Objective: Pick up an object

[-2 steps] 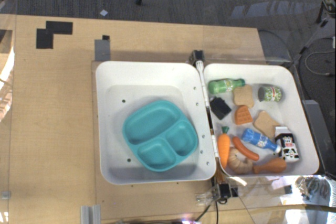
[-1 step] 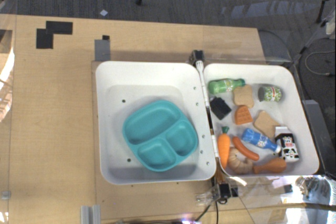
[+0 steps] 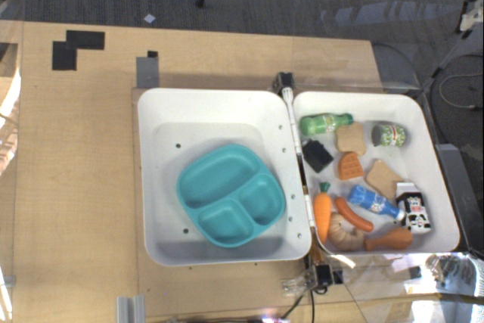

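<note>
Toward the far wall of the right bin (image 3: pixel 423 111) lies your easiest pick, the green bottle (image 3: pixel 327 123), on its side, with bare white floor along its far flank. It looks like a light, hollow plastic toy: stiff, smooth and rounded, so it will likely roll or squirt out if you pinch near an end. Close across the middle of its body, square to its long axis.

Just beside its cap end sits a tan bread slice (image 3: pixel 350 138), and past that a small green-labelled can (image 3: pixel 389 135), also lying down and apt to roll. Nearer you, the black block (image 3: pixel 317 155) rests against the divider, awkward to get around. The carrot (image 3: pixel 323 214), sausage (image 3: pixel 354 214) and blue carton (image 3: pixel 372 200) crowd together at the near end, touching or overlapping, so a grasp there risks catching two things.

The left bin (image 3: pixel 151 163) bears a teal divided plate (image 3: pixel 231 194), wide, flat and hard to pinch.

How the gripper stands you cannot tell from this view.
</note>
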Tool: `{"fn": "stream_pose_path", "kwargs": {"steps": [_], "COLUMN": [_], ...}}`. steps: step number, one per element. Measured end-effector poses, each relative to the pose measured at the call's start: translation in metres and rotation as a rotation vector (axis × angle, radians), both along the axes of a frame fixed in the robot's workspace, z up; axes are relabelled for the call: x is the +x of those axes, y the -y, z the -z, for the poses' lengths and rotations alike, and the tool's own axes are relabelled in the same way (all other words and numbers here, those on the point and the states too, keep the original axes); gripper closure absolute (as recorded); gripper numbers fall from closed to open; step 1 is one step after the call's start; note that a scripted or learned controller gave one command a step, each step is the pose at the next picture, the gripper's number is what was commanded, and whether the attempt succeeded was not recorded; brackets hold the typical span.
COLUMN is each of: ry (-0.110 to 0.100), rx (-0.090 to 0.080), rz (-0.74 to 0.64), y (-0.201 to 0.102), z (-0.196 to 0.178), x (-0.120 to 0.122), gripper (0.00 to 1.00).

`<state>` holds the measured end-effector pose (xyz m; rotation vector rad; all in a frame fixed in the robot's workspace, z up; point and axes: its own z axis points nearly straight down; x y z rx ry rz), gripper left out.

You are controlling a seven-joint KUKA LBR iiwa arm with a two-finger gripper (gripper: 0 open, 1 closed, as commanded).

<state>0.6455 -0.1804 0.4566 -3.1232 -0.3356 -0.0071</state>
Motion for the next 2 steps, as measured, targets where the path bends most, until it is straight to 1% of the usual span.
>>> {"fn": "stream_pose_path", "kwargs": {"steps": [1,2], "ry": [-0.021,0.004], "rx": [0.005,-0.001], "rz": [0.007,0.0], "y": [0.024,0.024], "z": [0.193,0.351], "x": [-0.024,-0.031], "gripper": [0.0,0.0]}}
